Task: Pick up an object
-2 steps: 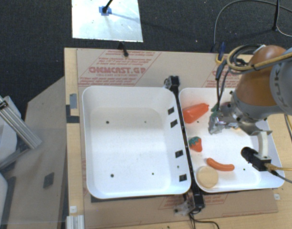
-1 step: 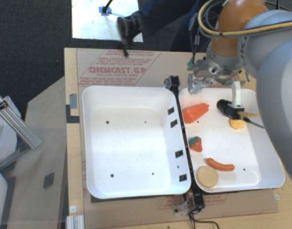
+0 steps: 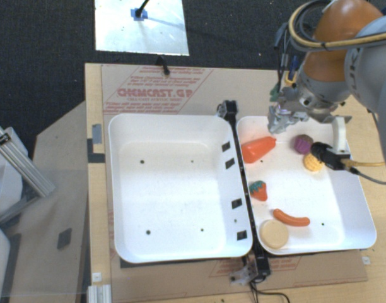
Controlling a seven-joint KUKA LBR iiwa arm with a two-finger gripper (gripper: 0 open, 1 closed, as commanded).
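The pincer is hanging over the far left corner of the right bin, its tip just above the orange carrot; whether it is open or shut I cannot tell, and nothing is showing in its grip. The carrot is lying against the divider between the 2 bins. To its right, a purple piece and a yellow piece are sitting close together, beside a black cable end. Nearer the camera, a strawberry is lying by the divider, then a sausage and a pale round disc at the near left corner. The left bin is sitting alongside on the worktop.
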